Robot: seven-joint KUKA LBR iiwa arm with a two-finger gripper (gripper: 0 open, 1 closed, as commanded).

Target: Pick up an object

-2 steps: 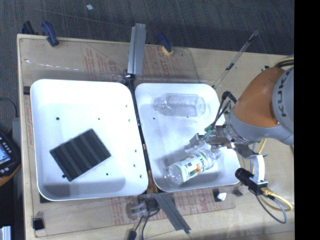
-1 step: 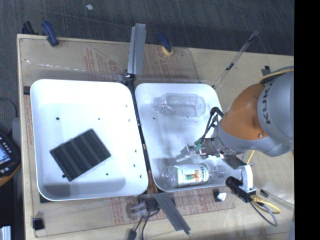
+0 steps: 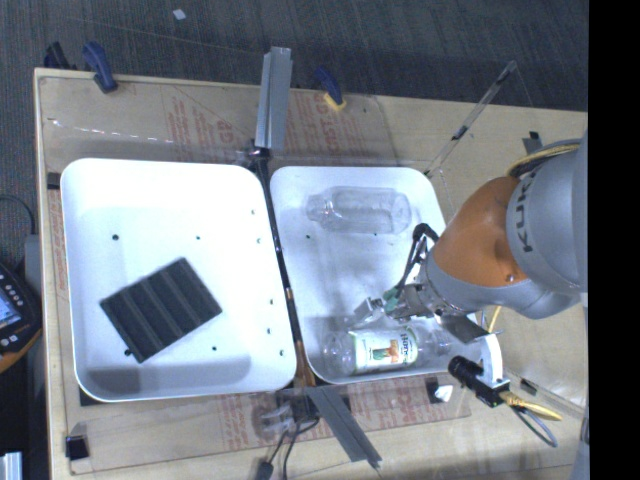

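In the right bin (image 3: 300,268), a clear plastic bottle (image 3: 358,209) lies on its side near the far wall. A second clear bottle with a white and green label (image 3: 385,349) lies along the near wall. My gripper (image 3: 382,309) reaches in from the right and hangs low, just above the labelled bottle's upper edge, close to or touching it. The grey arm with its orange band (image 3: 480,248) covers the right side of that bin. In the left bin (image 3: 80,228), a flat black ribbed slab (image 3: 160,308) lies at a slant.
A dark divider bar (image 3: 280,268) separates the two bins. Metal brackets stand at the far (image 3: 272,98) and near (image 3: 340,433) ends of the divider. Blue clamps (image 3: 98,66) hold the bench's far edge.
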